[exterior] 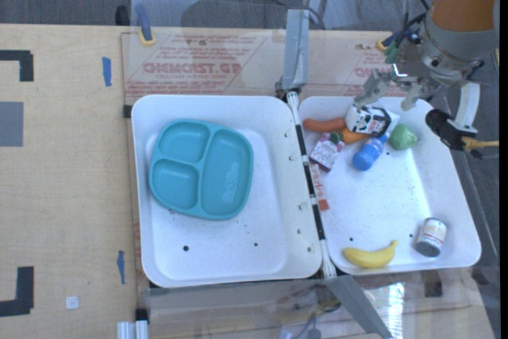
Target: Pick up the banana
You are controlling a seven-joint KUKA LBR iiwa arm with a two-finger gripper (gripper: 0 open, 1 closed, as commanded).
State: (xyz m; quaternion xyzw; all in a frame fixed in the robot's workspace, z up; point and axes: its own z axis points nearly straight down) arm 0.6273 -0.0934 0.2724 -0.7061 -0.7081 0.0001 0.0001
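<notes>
The yellow banana lies at the near edge of the right bin, curved and flat on the floor. My gripper hangs over the far end of that bin, well away from the banana, with its two fingers spread open above a small black-and-white carton. Nothing sits between the fingers.
Near the gripper lie a carrot, a blue bottle, a green object and a small pink packet. A tin can rests just right of the banana. The left bin holds a teal divided plate.
</notes>
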